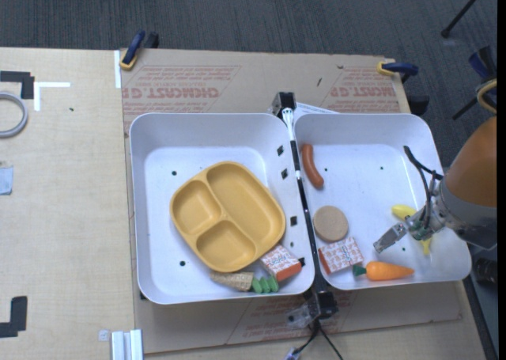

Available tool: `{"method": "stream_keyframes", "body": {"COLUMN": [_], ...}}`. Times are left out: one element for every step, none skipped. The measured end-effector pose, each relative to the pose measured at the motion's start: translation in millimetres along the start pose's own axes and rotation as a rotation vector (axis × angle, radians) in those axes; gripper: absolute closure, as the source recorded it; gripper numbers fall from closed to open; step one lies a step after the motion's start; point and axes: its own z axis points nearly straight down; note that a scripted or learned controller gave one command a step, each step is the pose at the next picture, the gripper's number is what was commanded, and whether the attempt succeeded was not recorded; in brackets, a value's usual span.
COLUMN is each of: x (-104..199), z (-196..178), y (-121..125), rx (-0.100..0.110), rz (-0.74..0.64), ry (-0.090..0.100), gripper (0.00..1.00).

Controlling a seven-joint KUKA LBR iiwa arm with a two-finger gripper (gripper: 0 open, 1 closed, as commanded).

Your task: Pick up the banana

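right bin: banana, sausage, carrot; left bin: yellow plate

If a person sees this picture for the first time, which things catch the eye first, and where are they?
The big yellow divided plate in the left bin stands out most. In the right bin, the grey arm's pincer sits beside the yellow banana, with an orange carrot near the front edge.
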Motion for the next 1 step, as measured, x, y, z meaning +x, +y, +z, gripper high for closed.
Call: {"method": "stream_keyframes", "body": {"x": [-10.6], "z": [0.1], "y": [39.7], "rx": [-0.001], "rz": [0.401], "ry": [0.002], "gripper": [0.00]}}
